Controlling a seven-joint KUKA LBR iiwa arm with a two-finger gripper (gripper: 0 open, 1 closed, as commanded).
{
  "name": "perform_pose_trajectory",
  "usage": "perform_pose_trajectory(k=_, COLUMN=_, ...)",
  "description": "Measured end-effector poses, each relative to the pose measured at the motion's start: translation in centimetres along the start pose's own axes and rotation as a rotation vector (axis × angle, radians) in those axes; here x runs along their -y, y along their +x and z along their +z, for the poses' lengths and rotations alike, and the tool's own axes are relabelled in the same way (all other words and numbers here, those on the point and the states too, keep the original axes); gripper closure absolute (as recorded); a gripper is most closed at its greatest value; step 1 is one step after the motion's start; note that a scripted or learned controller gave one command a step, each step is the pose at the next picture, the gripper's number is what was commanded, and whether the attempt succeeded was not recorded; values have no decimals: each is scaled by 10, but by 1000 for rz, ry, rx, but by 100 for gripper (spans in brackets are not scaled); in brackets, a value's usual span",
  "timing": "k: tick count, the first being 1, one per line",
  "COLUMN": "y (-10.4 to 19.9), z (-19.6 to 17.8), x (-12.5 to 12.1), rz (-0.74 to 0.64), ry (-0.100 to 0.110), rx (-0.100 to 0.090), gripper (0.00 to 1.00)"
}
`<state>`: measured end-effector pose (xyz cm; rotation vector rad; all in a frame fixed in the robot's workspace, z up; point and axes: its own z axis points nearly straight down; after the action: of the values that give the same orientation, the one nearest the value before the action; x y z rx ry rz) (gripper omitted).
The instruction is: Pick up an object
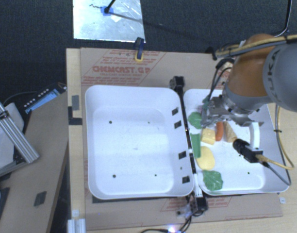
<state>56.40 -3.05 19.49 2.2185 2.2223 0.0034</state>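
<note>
Where the arm reaches in from the right: grey arm with orange band hangs over the right bin, wrist bent downward.
Pincer: low over the bin's upper left part, just above the cluster of objects; its state cannot be told, since the wrist body hides the tips.
Objects in right bin: green piece by the divider; yellow block; orange carrot-like piece beside a tan piece; yellow oval; green leafy piece near the bin's lower left corner.
Cable: black and yellow lead crossing the right bin.
Left bin: white, shallow, touching the right bin along black clips.
Tabletop: brown board with red printed lettering.
Surroundings: dark carpeted floor; shiny silver sheet beyond the board; metal frame rail at left.
</note>
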Motion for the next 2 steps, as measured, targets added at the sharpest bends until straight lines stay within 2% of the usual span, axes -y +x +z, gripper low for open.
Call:
perform_pose_trajectory(k=1, y=55, z=11, x=-3, rz=-7, ry=3, rx=-1, gripper=100)
perform_pose_trajectory(k=2, y=95, z=-47, x=-80, rz=-7, ry=-11, rx=-1, gripper=100)
